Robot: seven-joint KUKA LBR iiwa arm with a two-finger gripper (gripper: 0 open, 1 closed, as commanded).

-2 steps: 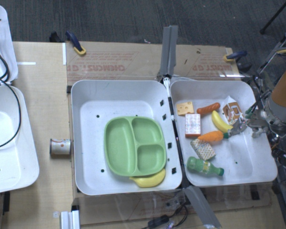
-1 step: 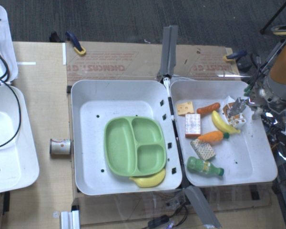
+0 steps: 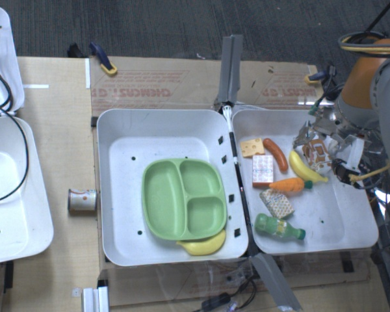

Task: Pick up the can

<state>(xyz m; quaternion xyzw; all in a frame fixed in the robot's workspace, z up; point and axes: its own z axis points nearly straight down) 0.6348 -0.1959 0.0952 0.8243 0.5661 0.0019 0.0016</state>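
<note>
The can (image 3: 82,200) lies on its side on the wooden bench, just outside the left bin's (image 3: 117,142) left wall. It is small and silver, with an orange-brown end. My gripper (image 3: 317,137) hangs over the right bin's (image 3: 338,220) far right part, far from the can. It sits just above a crinkled brown-and-white snack bag (image 3: 315,155). The arm's orange band (image 3: 359,83) shows above it.
The left bin holds a green divided plate (image 3: 185,197) with a banana (image 3: 203,245) at its front edge. In the right bin lie a cheese wedge (image 3: 251,147), sausage (image 3: 276,153), banana (image 3: 304,168), carrot (image 3: 287,185), pink-and-white box (image 3: 262,169), checkered packet (image 3: 277,204) and green bottle (image 3: 279,227).
</note>
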